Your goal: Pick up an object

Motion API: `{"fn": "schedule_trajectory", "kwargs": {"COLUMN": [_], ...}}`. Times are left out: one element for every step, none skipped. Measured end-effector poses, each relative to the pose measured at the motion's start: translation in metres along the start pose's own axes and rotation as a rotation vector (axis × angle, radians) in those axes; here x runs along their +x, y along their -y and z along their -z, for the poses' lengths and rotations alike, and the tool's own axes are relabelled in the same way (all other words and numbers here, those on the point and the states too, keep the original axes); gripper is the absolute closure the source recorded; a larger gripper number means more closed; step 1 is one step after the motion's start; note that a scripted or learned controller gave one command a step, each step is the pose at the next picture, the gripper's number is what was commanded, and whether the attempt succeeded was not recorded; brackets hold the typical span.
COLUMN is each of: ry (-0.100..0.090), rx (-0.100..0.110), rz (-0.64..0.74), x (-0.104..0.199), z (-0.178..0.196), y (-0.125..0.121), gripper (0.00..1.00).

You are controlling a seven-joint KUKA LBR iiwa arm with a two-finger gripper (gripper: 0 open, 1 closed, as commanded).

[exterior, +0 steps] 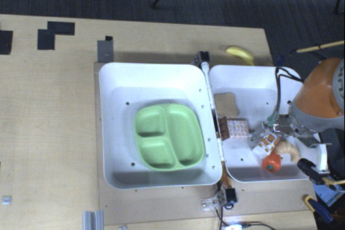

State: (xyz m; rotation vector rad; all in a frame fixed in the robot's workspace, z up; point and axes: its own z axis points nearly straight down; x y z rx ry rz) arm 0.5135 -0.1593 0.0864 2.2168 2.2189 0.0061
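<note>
In the camera view, the gripper (268, 134) is seen low inside the right bin (245, 81), above a croissant (288, 151) and a red-orange toy vegetable (272, 162). Whether it is closed cannot be told. The croissant's long axis runs left to right, curving downward at its right end. A waffle piece (236, 127) lies just left. A green divided plate (168, 136) sits in the left bin (116, 116).

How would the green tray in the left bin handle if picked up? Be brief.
The green tray looks like moulded plastic, so probably stiff and light. It lies flat with three shallow compartments, so it should slide, not roll. Its wide, low rim likely gives the jaws little to pinch except an edge.
</note>
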Motion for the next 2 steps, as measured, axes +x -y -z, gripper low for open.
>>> {"fn": "schedule_trajectory", "kwargs": {"ry": [0.001, -0.002], "rx": [-0.005, 0.002], "rz": [0.0, 0.004], "x": [0.0, 0.081], "z": [0.012, 0.099], "y": [-0.002, -0.007], "gripper": [1.0, 1.0]}}
